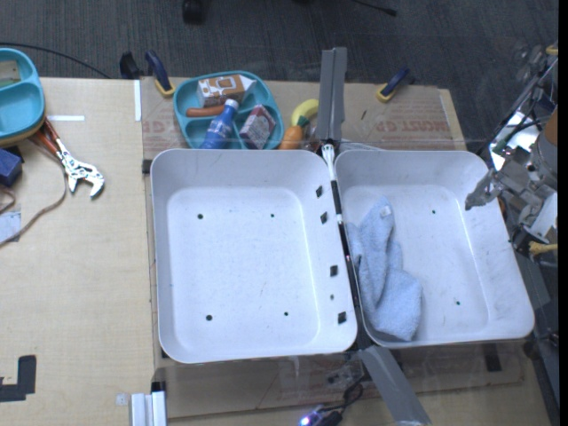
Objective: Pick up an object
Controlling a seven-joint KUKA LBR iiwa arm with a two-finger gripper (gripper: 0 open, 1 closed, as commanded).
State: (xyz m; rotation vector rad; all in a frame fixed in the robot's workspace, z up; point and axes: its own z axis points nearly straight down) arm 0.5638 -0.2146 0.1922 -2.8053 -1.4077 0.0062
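Blue towel [388,273] crumpled in right bin [479,238], end effector [484,189] state unclear

Soft pale-blue cloth towel [386,273], smooth matt white plastic bins [240,344], matt wood bench [71,282], shiny metal wrench [82,174] left of bins

Pale grey metal gripper [484,193] at the frame's right — silvery brackets, dark cabling.
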